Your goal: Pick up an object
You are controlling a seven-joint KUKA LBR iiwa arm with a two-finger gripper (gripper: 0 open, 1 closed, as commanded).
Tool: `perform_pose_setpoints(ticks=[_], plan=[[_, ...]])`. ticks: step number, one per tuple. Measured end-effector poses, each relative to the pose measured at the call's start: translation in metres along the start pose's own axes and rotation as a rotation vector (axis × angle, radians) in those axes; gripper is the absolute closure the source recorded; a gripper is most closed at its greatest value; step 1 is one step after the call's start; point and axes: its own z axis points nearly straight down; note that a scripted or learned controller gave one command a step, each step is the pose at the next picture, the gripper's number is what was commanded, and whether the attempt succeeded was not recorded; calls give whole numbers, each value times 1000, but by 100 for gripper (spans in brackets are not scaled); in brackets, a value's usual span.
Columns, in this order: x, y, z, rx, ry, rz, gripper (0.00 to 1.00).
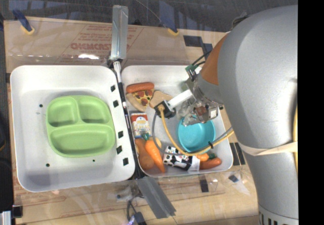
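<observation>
Carrot (153,154) lies by the right bin's (152,72) front-left corner: light, stiff, slick toy, so grip its thick middle. Your gripper (198,111) hangs over the blue bowl (195,137); I cannot tell its opening.

My grey arm (263,92) fills the right side, bulky and close under the camera, with the orange band (212,64) showing above my wrist. I bend down and leftward, and my gripper (198,112) hangs low at the arm's end, cables looping beside it.
</observation>
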Motion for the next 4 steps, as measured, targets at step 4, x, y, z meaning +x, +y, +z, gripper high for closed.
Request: perform_pose_setpoints(ticks=[4], plan=[[-17,-143,-33,8,-16,-155,100]])
